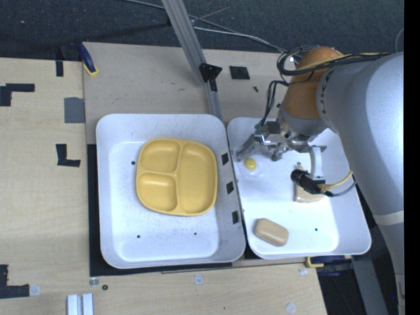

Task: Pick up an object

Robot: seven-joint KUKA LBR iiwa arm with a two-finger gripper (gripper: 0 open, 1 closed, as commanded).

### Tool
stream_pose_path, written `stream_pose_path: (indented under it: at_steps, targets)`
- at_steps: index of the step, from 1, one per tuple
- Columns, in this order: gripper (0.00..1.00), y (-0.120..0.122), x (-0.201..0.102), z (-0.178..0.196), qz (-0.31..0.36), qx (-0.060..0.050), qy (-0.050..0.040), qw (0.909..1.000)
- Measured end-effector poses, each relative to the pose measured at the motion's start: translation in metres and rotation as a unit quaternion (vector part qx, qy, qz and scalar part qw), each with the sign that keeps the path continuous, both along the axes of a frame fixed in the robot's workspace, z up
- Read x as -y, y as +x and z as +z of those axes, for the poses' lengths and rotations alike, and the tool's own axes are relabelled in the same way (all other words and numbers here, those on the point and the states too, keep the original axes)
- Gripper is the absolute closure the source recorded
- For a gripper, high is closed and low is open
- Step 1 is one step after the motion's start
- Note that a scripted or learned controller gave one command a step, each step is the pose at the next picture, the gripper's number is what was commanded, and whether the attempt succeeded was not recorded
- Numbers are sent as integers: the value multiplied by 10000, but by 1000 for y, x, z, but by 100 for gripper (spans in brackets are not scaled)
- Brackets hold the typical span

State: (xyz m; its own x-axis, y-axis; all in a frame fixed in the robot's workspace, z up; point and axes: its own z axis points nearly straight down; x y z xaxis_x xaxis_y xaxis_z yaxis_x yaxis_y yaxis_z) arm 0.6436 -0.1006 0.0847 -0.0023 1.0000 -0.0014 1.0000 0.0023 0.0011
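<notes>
Tool [252, 151] low in right bin [341, 238], near its left wall; finger state cannot be told. Small yellow ball [251, 165] lies just below the tool, touching or nearly so.

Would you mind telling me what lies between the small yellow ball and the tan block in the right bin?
In the camera view, only bare white bin floor separates the yellow ball from the tan block.

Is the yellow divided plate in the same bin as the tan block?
No, the yellow divided plate lies in the left bin; the tan block is in the right bin.
</notes>
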Motion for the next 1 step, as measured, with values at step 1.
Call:
stream_pose_path:
  at_steps: [1]
  targets:
    - [100, 3, 2, 15, -6, 47, -22, 10000]
